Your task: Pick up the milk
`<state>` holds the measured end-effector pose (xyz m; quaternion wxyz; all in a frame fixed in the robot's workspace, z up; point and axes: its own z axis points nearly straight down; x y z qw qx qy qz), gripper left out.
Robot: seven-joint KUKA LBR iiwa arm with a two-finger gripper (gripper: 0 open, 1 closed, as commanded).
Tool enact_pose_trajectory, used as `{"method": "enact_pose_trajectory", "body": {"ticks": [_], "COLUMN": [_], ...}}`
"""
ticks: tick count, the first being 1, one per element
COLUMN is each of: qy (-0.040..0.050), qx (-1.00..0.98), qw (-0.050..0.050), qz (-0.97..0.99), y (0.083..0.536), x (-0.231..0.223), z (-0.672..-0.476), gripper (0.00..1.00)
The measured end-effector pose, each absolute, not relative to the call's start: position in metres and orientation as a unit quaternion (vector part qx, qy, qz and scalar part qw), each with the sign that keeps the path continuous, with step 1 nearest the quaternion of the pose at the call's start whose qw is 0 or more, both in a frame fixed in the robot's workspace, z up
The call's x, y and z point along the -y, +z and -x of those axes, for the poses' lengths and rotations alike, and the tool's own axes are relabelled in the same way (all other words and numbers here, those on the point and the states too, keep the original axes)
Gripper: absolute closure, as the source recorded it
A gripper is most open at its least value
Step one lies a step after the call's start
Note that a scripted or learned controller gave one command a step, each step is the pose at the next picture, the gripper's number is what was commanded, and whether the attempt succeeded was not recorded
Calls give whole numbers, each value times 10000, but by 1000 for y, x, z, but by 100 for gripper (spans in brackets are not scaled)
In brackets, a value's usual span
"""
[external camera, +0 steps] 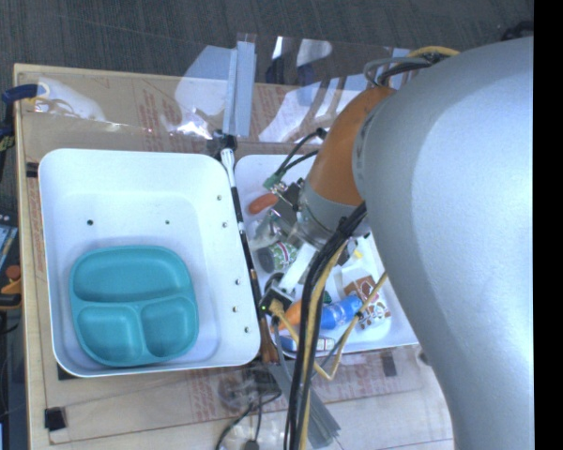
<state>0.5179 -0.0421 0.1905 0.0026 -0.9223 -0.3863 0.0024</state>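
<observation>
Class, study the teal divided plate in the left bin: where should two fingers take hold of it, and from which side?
The teal plate lies flat, so only its raised rim offers anything to pinch. Probably take the far or right rim, coming straight down from above: its near and left edges sit close to the left bin's walls.

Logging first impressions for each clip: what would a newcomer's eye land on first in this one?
The huge grey arm fills the right side, its orange band hanging over the right bin, which is crowded with small items under the wrist. Next comes the teal divided tray lying alone in the left bin, toward its near-left corner. Black cables trail from the wrist down past the bench's front edge.
</observation>
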Motion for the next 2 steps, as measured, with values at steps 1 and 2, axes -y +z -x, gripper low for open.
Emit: {"method": "enact_pose_trajectory", "body": {"ticks": [1,2], "qy": [4,26], "qx": [6108,6908], "qw": [9,34], "qz": [7918,7230], "y": [404,221], "x": [64,103], "z": [-531,-499], "gripper": [0,0]}}
